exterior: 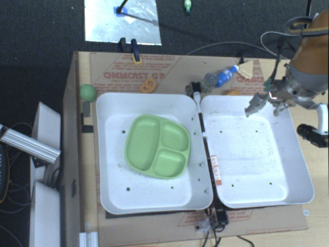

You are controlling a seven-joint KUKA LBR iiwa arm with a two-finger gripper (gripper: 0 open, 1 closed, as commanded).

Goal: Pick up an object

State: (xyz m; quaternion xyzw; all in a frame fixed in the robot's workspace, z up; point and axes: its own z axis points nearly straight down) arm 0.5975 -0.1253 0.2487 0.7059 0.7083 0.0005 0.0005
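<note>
A light green divided plate (pixel 157 146) with three compartments lies flat in the middle of the left white bin (pixel 113 199). My gripper (pixel 266 107) hangs over the far right corner of the right white bin (pixel 288 189), well away from the plate. Its two fingers stand apart and open, one grey fingertip (pixel 253 106) pointing down-left, and nothing is between them.
Behind the bins on the cardboard bench lie a blue bottle (pixel 226 76), an orange ring (pixel 147 85) and a green ball (pixel 87 92). A blue clamp (pixel 134 50) grips the bench's far edge. A shiny metal sheet (pixel 122 14) lies on the dark floor beyond.
</note>
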